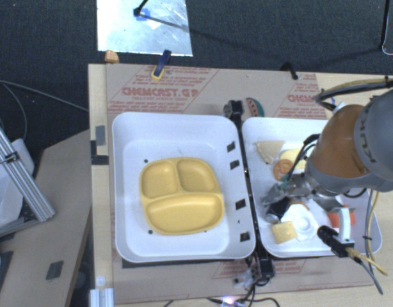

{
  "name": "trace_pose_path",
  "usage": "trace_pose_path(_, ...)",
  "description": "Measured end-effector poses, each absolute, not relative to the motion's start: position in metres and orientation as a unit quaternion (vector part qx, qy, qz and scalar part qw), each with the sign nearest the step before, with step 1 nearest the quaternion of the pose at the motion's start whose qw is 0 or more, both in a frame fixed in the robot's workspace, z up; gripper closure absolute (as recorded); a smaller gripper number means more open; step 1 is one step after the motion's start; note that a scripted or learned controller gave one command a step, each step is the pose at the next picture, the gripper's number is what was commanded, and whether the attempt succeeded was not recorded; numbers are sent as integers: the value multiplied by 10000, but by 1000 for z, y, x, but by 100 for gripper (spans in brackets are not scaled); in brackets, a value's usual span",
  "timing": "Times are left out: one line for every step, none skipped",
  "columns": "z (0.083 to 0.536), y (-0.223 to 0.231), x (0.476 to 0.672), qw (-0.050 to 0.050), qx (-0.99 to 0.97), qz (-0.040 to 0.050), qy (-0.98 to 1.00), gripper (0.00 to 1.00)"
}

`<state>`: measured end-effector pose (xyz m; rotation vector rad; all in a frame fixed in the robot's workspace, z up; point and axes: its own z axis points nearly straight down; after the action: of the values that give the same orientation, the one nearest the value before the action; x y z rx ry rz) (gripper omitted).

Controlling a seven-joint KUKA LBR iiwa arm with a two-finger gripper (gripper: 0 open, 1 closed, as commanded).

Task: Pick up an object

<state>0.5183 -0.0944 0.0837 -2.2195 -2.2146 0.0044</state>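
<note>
Grey-armed two-finger gripper (278, 203) low in the right shallow white bin (280, 122), close to its left wall; whether open or closed, cannot tell. Tan square block (284, 231) just beside it, pale wedge (269, 150) near. Left shallow white bin (129, 171): yellow three-compartment plastic plate (182, 194), bare margin all round. Printed cardboard sheet (184, 88) beneath.

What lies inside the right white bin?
A pale wedge, a yellow block, a white piece and an orange piece show. The arm covers the middle of the bin; whatever lies under it is hidden.

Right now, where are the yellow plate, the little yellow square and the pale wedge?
yellow plate (182, 211): camera view, on its big lower compartment.
little yellow square (284, 232): camera view, middle of its top.
pale wedge (269, 150): camera view, its middle.
</note>
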Motion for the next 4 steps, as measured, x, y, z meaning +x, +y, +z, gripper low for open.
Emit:
trace_pose_path(191,-4,557,-39,-7021,-61,-7121,0)
trace_pose_path(184,-18,491,13,-7071,7,-7071,0)
trace_pose_path(195,-17,495,-11,-7057,-16,-7085,100)
trace_pose_path(184,24,525,-4,-7041,-14,-7101,100)
